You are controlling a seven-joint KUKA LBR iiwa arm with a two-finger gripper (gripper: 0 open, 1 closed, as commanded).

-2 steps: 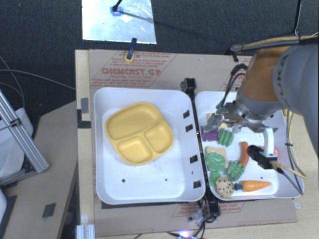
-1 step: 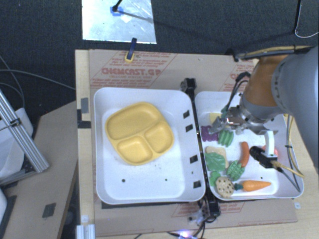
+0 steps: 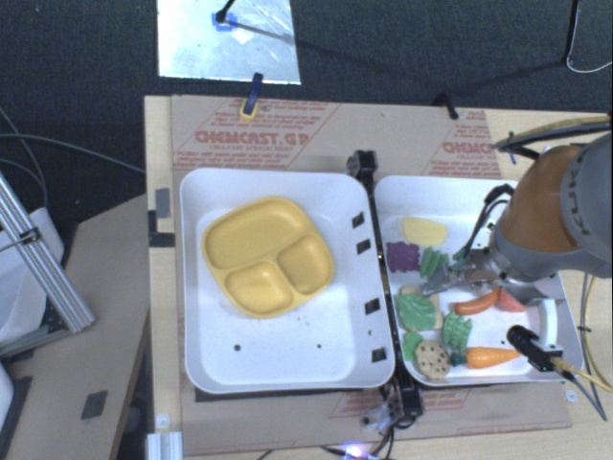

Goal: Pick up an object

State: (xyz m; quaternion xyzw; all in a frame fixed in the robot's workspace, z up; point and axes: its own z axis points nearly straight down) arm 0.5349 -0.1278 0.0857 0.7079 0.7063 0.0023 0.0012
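Two bins; pincer (image 3: 436,281) over right bin's (image 3: 433,192) food.

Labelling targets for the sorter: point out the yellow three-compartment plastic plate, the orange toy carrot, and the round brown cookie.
yellow three-compartment plastic plate (image 3: 268,255), camera view, central ridge.
orange toy carrot (image 3: 492,356), camera view, mid-body.
round brown cookie (image 3: 432,358), camera view, top face.
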